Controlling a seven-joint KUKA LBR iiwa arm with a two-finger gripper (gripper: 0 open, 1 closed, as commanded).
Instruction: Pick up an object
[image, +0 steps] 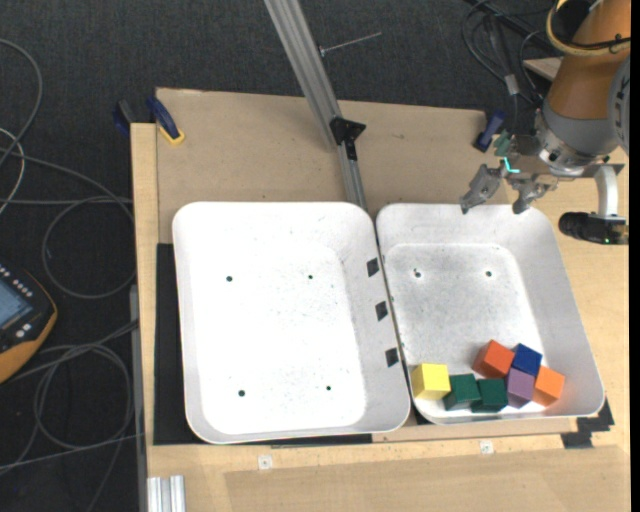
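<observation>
Blocks (490, 378) are sitting packed in the right bin's (570, 300) near corner.
Your jaws (494, 198) are hanging open, far off; dropping into that tight pile, you risk pushing blocks aside.

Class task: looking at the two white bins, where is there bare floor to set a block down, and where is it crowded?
Left bin: its whole floor is bare. Right bin: bare from the far wall down past the middle. Crowded: its near edge, where the yellow block, green blocks, red block, blue block, purple block and orange block cluster.
</observation>
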